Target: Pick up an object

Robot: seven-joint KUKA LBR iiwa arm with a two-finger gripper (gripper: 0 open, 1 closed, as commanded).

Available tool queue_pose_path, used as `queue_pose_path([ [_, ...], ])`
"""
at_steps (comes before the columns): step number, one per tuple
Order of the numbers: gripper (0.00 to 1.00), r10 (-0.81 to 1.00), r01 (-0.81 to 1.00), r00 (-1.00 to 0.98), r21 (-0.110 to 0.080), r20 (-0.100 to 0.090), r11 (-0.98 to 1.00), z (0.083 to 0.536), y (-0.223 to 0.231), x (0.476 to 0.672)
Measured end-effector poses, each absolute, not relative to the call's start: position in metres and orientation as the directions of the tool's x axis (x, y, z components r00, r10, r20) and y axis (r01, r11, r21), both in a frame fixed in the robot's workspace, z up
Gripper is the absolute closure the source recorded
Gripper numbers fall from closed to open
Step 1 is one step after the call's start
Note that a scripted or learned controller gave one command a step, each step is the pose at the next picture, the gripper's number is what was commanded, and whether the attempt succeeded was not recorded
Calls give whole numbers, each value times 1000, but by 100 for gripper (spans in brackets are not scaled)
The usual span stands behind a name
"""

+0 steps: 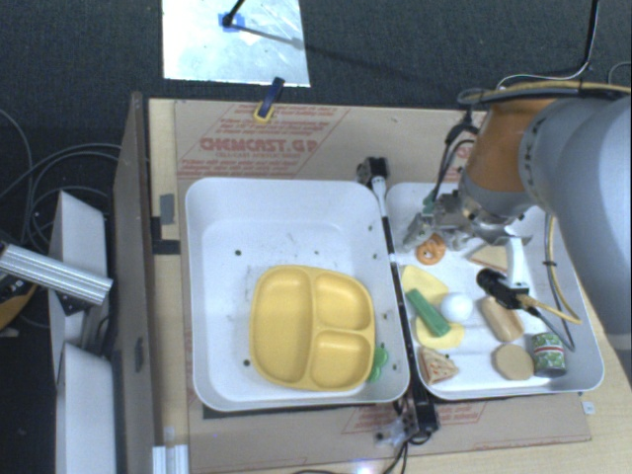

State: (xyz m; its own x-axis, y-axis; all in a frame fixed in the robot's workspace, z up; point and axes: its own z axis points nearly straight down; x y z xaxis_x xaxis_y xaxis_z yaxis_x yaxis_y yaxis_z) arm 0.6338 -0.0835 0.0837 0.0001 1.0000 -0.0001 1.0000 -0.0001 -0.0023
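A yellow three-compartment plastic plate (313, 327) lies in the left white bin (212, 265), well left of the fingers (427, 227). I cannot tell their state. A small orange round toy (430, 254) sits just below them.

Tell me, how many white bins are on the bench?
2. The left bin holds a yellow plate. The right bin sits beside it, full of small toys, with the robot arm above it. The arm may hide part of that bin.
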Motion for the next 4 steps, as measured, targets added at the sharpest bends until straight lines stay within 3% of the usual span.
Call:
queue_pose_path([
  [1,0,1000,1000,-5,6,-1,5,86,-90,671],
  [2,0,1000,1000,0,0,-1,0,84,-90,647],
  [3,0,1000,1000,-4,3,0,4,85,-91,655],
  [4,0,1000,1000,-1,0,0,1,85,-86,643],
])
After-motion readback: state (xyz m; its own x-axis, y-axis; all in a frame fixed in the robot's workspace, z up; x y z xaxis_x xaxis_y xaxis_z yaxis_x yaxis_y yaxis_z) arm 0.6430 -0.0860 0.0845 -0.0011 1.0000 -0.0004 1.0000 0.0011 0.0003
